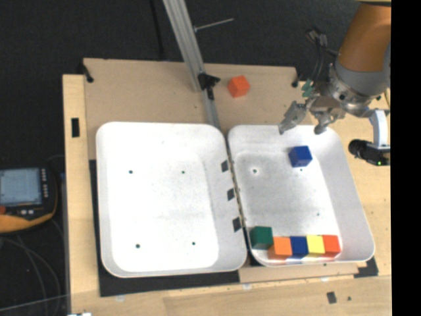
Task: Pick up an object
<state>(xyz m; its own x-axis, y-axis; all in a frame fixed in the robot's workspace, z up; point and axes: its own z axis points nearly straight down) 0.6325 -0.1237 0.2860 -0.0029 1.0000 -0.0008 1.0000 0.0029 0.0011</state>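
Currently, target: a blue cube (300, 156) lies alone in the right bin (342, 176), near its far wall.
Gripper: the gripper (303, 125) hangs just beyond the blue cube, over the right bin's far rim.
Fingers: two fingers (291, 119) are spread wide apart, with nothing between them and touching nothing.
Doing it well: judging from the pose, the gripper should centre over the blue cube, come straight down with a finger on each side, and keep off the bin wall before closing.
Other cubes: green (262, 236), orange (281, 245), blue, yellow and red cubes sit in a row, well apart from the blue cube, along the near wall.
Outside: an orange cube (239, 86) rests on the bench, beyond the right bin.
Left bin (112, 176): beside the right bin.
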